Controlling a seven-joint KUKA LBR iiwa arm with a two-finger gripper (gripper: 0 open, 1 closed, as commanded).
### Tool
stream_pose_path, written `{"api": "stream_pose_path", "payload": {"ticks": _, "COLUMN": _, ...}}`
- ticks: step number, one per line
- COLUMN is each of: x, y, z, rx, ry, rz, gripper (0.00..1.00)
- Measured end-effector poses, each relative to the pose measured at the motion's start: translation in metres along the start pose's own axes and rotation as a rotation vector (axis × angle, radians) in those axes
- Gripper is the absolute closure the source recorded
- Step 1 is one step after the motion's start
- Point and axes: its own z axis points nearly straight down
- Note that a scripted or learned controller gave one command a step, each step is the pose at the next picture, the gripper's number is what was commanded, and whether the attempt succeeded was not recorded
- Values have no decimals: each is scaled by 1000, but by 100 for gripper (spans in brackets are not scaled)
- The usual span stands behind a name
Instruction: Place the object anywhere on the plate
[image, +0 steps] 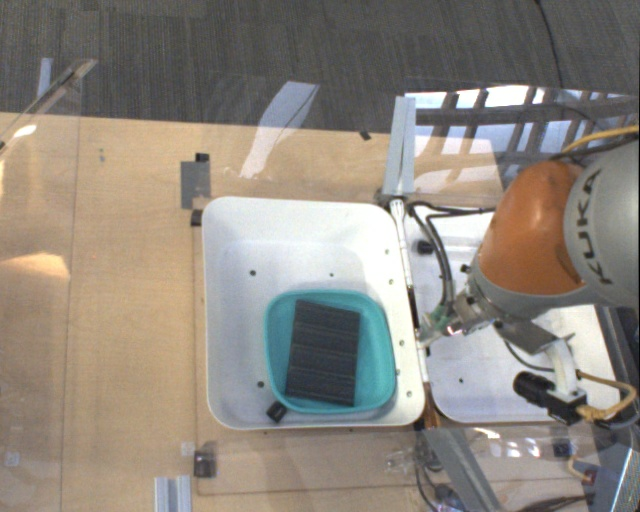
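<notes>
A: Where does the tool (447, 322) sit?

B: Over the right bin (470, 385), close to its left wall, under the orange band of the arm (545, 235). The wrist hides most of it. Whether it is wide or narrow cannot be told from here, nor whether anything sits in it.

A: There is a small green bit at its tip.

B: Yes, a green speck right at the tool, with a pinkish glint beside it. It may be the object, or part of the tool itself; it is too small to tell.

A: And the plate (378, 345)?

B: It is the teal dish in the left bin (230, 300), towards the near side. A dark ribbed block (323, 351) lies flat on it, covering most of the middle. A small black piece (276, 410) rests just off the plate's near-left corner, on the bin floor.

A: So how should the step go?

B: If the tool does carry something, it likely needs to lift clear of the wall between the bins, cross left, and come down over the plate's bare rim area beside the block. Releasing low would keep the thing from bouncing off onto the bin floor. The desk (100, 300) around the bins plays no part.
</notes>
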Motion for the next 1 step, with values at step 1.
{"api": "stream_pose_path", "payload": {"ticks": 1, "x": 73, "y": 63, "z": 0, "rx": -2, "ry": 0, "rz": -185, "gripper": 100}}
